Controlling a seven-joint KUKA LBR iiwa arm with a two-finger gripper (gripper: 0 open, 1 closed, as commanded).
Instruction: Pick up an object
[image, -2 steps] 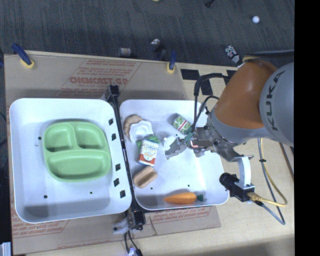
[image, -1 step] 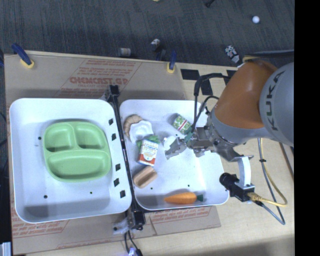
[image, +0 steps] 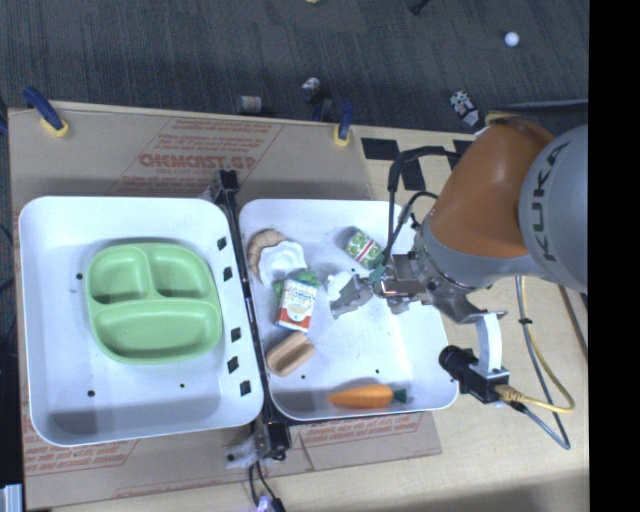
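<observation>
Right white bin (image: 425, 395), jaws low at centre, red-and-white carton (image: 298, 303) just left.

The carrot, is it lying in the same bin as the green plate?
No, the carrot lies in the right bin, while the green plate sits alone in the left bin.

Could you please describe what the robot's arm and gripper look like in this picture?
The arm is a bulky grey KUKA unit with a broad orange band above the wrist and dark KUKA lettering on its grey shell. Black cables loop beside the wrist. The gripper is a compact grey metallic assembly. A yellow cable trails near a small black and white fitting below the arm.
</observation>
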